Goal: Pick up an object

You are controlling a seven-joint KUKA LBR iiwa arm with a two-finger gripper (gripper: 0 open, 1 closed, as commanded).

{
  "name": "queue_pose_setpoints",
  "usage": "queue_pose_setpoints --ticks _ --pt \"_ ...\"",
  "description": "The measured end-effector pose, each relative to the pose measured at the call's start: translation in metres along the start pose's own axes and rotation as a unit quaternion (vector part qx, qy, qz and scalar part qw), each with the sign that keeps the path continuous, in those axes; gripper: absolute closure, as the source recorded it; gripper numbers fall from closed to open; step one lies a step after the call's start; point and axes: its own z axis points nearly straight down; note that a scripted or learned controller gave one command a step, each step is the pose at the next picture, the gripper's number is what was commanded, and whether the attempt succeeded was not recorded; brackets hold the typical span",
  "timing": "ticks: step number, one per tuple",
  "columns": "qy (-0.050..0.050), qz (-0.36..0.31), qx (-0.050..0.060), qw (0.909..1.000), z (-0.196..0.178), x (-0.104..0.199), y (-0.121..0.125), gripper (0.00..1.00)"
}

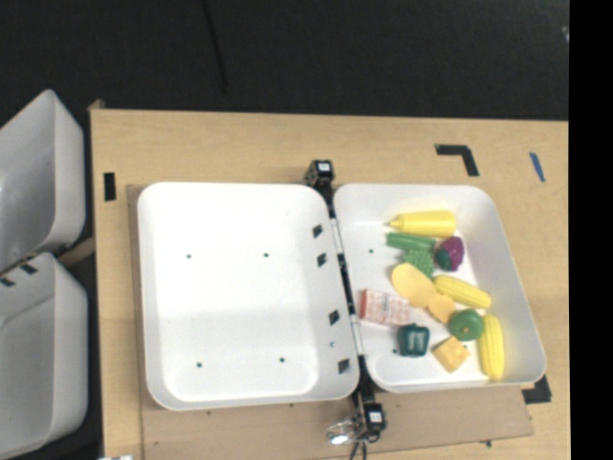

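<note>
Jaws' opening cannot be told. Nearest, a yellow plastic corn cob [491, 347], teal block [413, 340] and red-and-white packet [384, 307] lie in the right white bin [513, 286]; farthest, another yellow cob [424, 222]. Judged from this, nothing is picked; the whole task remains.

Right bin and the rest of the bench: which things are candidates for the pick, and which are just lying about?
Candidates for the pick, all in the right bin:
yellow corn
purple piece
green pod
teal block
red-and-white packet
yellow banana

Just lying about:
left bin
black clips at the bins' seam
white housings at the left edge
</note>
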Motion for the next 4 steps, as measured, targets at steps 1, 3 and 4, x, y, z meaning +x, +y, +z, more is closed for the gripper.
queue_pose_setpoints --ticks 1,3,4 --pt "0.003 0.001 0.01 0.9999 0.078 -0.02 0.004 1.0" --pt "0.002 0.001 0.009 1.0 0.096 -0.02 0.007 1.0" --pt "0.001 -0.002 0.001 1.0 0.001 -0.018 -0.005 1.0"
